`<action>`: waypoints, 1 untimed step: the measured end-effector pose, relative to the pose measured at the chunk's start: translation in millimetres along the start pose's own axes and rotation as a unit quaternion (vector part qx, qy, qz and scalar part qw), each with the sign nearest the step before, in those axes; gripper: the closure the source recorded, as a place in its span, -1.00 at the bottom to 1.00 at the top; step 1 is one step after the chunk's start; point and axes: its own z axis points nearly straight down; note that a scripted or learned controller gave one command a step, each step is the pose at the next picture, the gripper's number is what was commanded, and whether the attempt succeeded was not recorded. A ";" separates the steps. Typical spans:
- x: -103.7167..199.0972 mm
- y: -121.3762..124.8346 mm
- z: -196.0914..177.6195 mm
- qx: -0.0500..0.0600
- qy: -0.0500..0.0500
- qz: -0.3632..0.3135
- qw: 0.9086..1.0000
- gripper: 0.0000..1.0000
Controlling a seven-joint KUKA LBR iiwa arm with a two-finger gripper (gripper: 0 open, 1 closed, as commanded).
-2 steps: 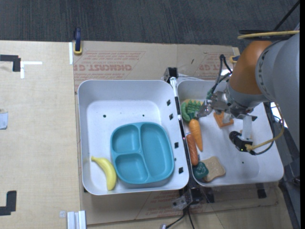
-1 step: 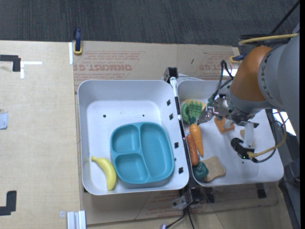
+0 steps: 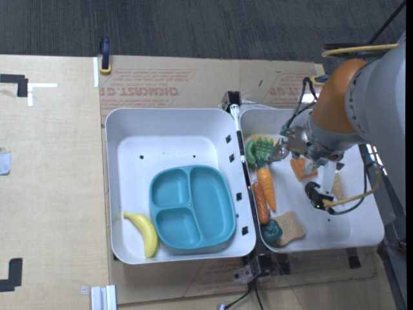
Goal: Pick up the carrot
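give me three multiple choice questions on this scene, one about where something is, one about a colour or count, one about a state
1. Where does the carrot lie?
A. in the right bin, near its left wall
B. on the teal tray
C. on the bench outside both bins

2. How many compartments does the teal tray have?
A. two
B. three
C. five

3. How does the banana lie?
A. on the tray
B. on the left bin floor beside the tray
C. between the fingers of the gripper

Answers:
1 A: the carrot lies along the right bin's left wall.
2 B: two small sections and one long one show.
3 B: it rests on white floor at the tray's lower left.
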 end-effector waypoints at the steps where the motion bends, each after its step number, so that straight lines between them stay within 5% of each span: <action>1: -1.9 -3.7 0.2 0.000 -0.001 0.003 1.000 -1.00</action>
